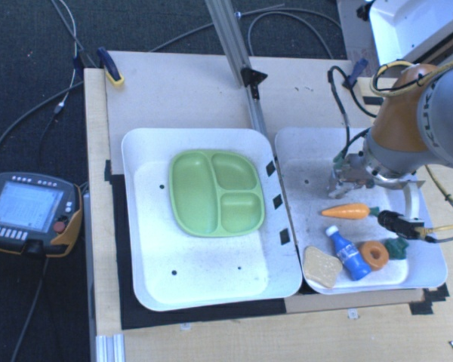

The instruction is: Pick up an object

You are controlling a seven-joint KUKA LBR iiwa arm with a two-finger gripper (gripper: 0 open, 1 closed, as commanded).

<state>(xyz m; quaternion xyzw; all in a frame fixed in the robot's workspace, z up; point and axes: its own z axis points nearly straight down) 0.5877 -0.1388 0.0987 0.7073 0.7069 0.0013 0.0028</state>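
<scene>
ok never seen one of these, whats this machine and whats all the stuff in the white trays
This is one picture from a camera fixed above a workbench, looking down at a slant. The grey and orange thing on the right is a robot arm; its tool, the part meant to grasp, hangs over the right bin. Its job is to pick up an object. Nothing can be seen held in it.

In that right bin lie a toy carrot, a blue bottle, a brown doughnut, a slice of bread and a small dark green piece. The left bin holds a green divided plate. The screened box at far left looks like the arm's handheld controller.
</scene>
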